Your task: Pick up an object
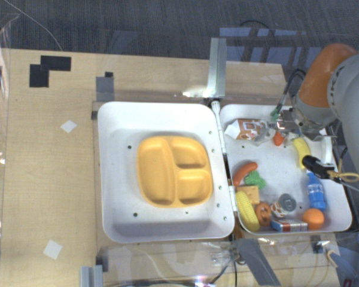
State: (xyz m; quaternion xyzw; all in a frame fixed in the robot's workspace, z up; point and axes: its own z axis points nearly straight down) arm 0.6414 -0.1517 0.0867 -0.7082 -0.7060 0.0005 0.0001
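The right bin (275, 166) holds many small objects. A white packet with orange print (247, 128) lies at its far left, and a small red-orange piece (278, 139) sits beside it. A yellow banana (300, 150) lies further right. My gripper (281, 124) hangs low over the far end of this bin, right above the red-orange piece and beside the packet. The grey wrist and orange band (323, 79) hide its upper part. I see nothing clearly held.
A yellow divided plate (173, 171) lies in the left bin (116, 160). The right bin's near half has a red sausage (245, 170), green toy (253, 180), corn cob (246, 205), tin can (286, 203), blue bottle (315, 195) and orange (314, 218).
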